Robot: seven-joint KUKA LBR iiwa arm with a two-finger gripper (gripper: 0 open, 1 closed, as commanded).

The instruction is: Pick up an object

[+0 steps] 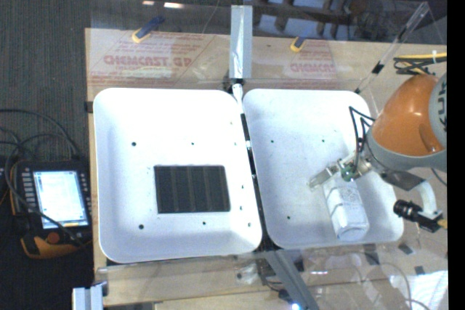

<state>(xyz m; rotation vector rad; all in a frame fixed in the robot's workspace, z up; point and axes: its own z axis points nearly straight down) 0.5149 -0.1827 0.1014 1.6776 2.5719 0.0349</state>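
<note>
A white bottle-like object lies on its side in the right bin, near that bin's front right corner. My gripper hangs low just behind the object's top end, close to it or touching it; I cannot tell which. The grey arm with its orange band reaches in from the right, over the bin's right wall. A flat, dark, ribbed rectangular pad lies in the left bin, towards its front middle, far from my gripper.
The two bins meet at a raised dividing rim in the middle. A black cable loops off the wrist over the right bin. A handheld pendant with a lit screen lies on the floor at the left.
</note>
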